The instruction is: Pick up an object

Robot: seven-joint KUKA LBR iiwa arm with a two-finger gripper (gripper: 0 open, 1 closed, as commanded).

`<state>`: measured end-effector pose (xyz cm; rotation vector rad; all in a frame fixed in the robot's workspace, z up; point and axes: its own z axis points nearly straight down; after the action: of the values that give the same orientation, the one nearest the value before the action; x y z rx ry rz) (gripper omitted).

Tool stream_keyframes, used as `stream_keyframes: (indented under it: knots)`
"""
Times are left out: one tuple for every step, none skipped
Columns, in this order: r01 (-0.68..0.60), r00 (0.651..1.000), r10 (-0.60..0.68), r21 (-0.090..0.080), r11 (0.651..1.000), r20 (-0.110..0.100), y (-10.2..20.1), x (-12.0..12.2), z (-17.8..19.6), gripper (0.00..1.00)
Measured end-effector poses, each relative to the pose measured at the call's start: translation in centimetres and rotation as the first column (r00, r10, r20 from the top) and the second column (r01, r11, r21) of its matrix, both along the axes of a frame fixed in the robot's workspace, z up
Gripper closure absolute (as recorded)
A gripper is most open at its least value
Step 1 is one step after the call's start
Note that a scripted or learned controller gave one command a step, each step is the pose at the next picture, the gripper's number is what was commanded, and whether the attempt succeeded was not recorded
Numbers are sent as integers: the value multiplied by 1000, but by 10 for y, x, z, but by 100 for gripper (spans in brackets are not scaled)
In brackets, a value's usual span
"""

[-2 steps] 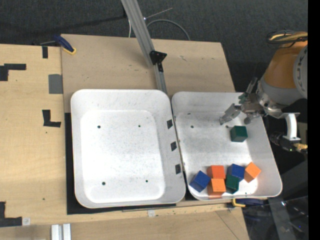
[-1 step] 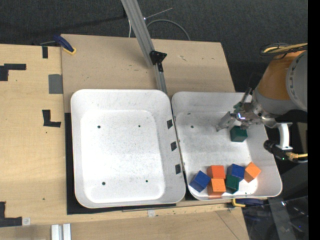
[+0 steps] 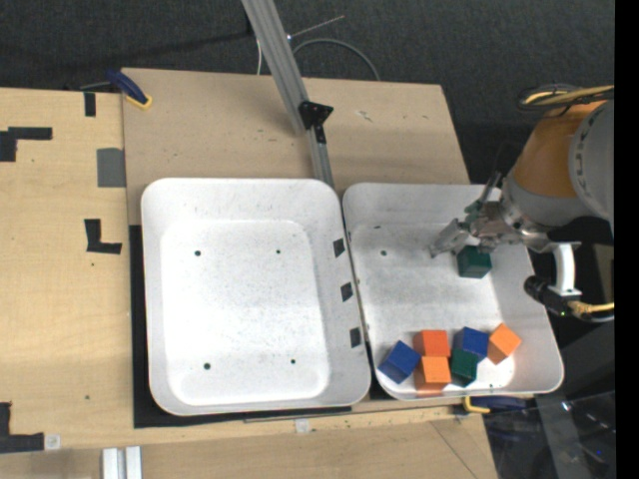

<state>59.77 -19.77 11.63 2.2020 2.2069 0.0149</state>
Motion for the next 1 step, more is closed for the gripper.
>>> stream_keyframes:
  knots:
    - [-1,1000,1,-1,1000,1,0,0,9,100]
